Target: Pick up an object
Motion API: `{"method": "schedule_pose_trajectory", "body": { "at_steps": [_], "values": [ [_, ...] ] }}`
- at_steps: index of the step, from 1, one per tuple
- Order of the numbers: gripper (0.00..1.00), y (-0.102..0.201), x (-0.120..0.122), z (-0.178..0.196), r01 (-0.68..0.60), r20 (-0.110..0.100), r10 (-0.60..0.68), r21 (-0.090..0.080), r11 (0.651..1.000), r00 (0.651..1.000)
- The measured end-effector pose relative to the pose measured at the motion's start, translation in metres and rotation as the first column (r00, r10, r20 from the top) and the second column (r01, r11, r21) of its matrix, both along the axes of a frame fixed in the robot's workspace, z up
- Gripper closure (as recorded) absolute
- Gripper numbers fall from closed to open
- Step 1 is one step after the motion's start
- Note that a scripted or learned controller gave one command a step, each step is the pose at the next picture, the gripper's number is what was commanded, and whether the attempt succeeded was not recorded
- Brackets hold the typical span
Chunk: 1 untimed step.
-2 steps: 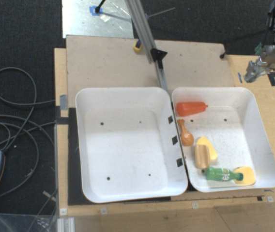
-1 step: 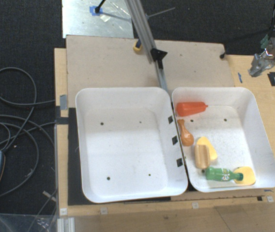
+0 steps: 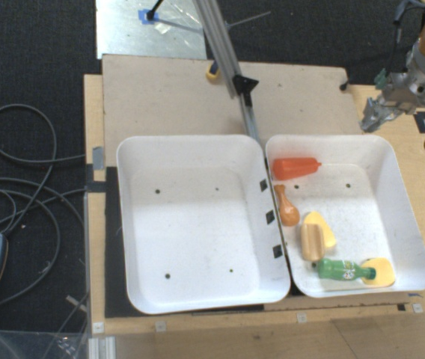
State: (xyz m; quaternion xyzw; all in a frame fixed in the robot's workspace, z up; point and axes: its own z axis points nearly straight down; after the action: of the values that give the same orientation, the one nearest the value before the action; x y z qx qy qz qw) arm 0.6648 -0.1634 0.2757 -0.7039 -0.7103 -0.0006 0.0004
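Hovering beyond the right-hand shallow white plastic bin (image 3: 399, 172), the grey two-finger gripper (image 3: 370, 120) carries nothing; its jaws' state I cannot tell. Next: descend onto the orange plastic bottle (image 3: 295, 167).

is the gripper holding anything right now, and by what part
Nothing is held. The gripper hangs above the right bin's far corner, with nothing between its fingers.
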Motion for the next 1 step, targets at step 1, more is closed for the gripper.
{"method": "schedule_pose_trajectory", "body": {
  "at_steps": [1],
  "values": [
    [1.00,0.0429,-0.0131,-0.0016,0.000,0.001,0.000,0.000,1.000,1.000]
  ]
}}
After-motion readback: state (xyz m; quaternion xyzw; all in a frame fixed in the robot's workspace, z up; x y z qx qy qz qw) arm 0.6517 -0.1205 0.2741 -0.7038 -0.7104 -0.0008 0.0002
